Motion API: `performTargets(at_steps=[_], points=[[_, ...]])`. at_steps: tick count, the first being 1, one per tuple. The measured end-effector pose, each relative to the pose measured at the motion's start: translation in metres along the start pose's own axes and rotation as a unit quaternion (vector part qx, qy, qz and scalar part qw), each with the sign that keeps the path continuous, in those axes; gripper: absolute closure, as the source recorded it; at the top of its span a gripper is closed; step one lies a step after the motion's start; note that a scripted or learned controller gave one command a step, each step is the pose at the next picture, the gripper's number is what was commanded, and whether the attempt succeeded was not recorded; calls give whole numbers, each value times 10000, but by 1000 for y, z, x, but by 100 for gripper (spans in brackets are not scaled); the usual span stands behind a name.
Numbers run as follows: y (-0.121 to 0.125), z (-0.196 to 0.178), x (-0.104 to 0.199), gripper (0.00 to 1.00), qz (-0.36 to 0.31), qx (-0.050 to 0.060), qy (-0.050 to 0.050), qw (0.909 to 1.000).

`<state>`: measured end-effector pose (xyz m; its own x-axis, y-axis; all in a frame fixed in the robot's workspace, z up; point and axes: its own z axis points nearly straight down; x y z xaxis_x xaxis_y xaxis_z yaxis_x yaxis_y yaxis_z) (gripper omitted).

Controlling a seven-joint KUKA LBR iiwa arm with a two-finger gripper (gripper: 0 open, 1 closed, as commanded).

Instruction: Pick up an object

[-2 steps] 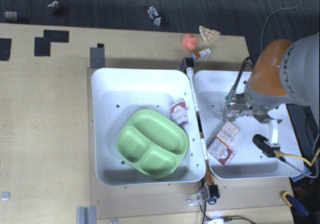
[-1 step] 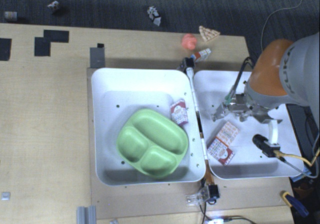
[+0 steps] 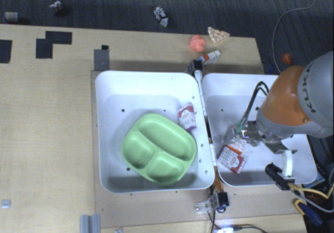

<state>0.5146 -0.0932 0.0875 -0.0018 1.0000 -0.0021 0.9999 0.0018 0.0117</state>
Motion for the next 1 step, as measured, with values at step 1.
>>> performTargets(at_steps=[1], points=[[2,-11,0,100,-5,-33,-2,10000]])
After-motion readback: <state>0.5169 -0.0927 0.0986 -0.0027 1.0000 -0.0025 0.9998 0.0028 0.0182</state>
